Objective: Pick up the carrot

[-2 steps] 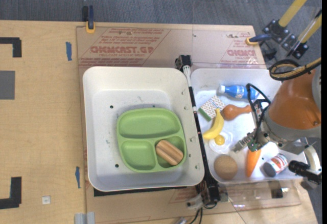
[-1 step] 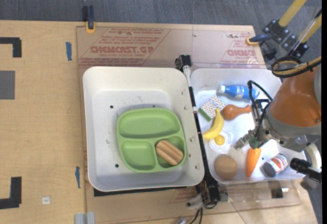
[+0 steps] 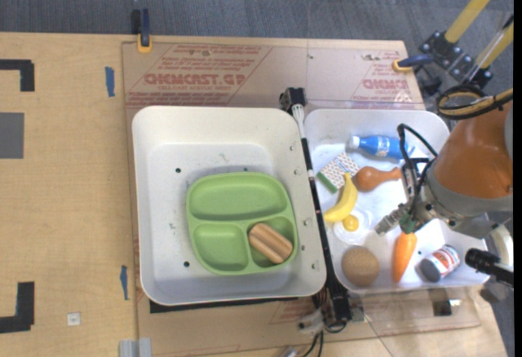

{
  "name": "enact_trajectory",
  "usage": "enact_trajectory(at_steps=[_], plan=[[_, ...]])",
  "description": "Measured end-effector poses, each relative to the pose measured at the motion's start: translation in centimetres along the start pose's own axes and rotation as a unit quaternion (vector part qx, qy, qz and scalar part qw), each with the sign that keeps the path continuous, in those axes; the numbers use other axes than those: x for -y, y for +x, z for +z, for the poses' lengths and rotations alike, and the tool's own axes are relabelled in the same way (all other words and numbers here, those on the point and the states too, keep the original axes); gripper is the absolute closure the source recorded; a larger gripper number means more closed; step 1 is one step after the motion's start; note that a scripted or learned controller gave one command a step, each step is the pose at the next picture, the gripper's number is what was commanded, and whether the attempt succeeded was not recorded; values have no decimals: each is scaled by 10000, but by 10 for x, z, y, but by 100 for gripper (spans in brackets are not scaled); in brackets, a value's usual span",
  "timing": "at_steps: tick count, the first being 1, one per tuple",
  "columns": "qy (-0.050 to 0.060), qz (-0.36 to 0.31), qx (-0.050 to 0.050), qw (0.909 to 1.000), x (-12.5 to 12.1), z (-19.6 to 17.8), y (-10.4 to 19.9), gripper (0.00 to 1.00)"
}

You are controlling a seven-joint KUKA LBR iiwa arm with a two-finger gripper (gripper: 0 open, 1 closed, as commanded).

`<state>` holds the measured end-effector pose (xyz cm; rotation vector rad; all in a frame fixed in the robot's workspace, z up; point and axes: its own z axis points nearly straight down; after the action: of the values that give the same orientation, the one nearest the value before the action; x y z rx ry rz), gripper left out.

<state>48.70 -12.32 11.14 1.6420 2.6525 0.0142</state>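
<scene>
Camera view: carrot [image 3: 400,256] seen lying in right bin [image 3: 326,129], near front wall, between brown ball [image 3: 360,264] and small can [image 3: 440,262]. Claw [image 3: 407,219] seen just above carrot's thick top end; whether claw is open or closed cannot be told. Carrot judged light, rigid, smooth, somewhat slippery, tapered; grip best taken across thicker upper half. Banana [image 3: 343,201] lies beside. Green plate [image 3: 236,204] rests in left bin [image 3: 155,184] on counter [image 3: 65,184].

The pincer [image 3: 405,221] hovers touching the carrot's [image 3: 401,255] top in the right bin [image 3: 326,123].
</scene>
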Motion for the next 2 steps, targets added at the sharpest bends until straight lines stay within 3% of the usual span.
enact_trajectory(at_steps=[1, 2], plan=[[69, 605, -68, 9981, -38, -75, 84, 100], [57, -893, -34, 9960, -9, -197, 20, 100]])
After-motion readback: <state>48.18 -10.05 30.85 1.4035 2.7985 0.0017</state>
